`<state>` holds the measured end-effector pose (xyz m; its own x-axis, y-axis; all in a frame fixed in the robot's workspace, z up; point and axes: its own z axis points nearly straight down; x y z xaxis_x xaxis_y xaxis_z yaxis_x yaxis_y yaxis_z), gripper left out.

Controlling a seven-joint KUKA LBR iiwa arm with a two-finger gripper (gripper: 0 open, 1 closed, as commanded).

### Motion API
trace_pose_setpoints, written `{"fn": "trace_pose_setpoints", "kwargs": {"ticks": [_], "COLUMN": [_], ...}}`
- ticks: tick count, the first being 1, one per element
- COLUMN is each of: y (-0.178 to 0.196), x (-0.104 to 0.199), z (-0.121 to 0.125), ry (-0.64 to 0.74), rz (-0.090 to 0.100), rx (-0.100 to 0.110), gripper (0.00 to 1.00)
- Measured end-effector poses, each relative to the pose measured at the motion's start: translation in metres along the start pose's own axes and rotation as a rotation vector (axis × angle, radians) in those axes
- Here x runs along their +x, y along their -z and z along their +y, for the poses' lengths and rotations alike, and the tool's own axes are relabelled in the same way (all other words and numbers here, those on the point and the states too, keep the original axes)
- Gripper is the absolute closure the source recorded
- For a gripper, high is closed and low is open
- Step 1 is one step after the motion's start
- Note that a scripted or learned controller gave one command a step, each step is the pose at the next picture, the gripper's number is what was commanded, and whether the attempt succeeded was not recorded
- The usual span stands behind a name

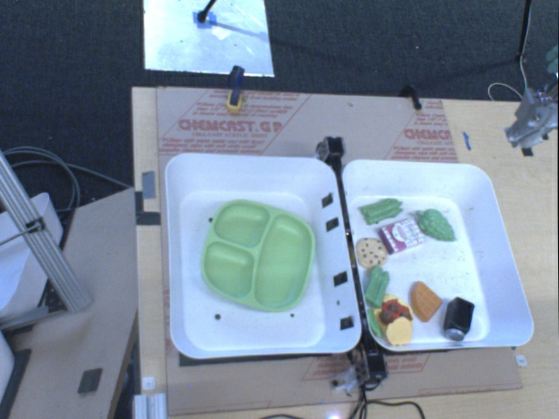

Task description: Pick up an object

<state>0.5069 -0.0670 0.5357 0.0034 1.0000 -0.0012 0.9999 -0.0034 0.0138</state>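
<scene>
Two shallow bins are sitting side by side on the worktop [148,112]: the left bin [188,321] is carrying a green divided plate [259,254], and the right bin [502,234] is crowding the pickable toys together. Going rightwards, a cookie [371,252], a pink packet [401,234], green leafy pieces [437,224], an orange piece [425,301] and a dark can [458,318] are lying near one another, some touching. I judge a descent is risking a pinch on two items at once, or a glancing slip off the can near the wall. Far right, the pincer [533,125] is hovering beyond the bin's corner, well apart from everything; whether it is released or clenched I cannot tell
</scene>
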Motion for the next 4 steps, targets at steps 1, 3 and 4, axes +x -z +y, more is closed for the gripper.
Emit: {"fn": "trace_pose_setpoints", "kwargs": {"ticks": [1,3,4], "y": [0.000,0.001,0.000], "x": [0.080,0.259,0.254], "z": [-0.021,-0.023,-0.021], "ry": [0.016,0.016,0.007], "rz": [0.003,0.005,0.002], "rx": [0.010,0.010,0.011], "gripper": [1.00,1.00,0.00]}}
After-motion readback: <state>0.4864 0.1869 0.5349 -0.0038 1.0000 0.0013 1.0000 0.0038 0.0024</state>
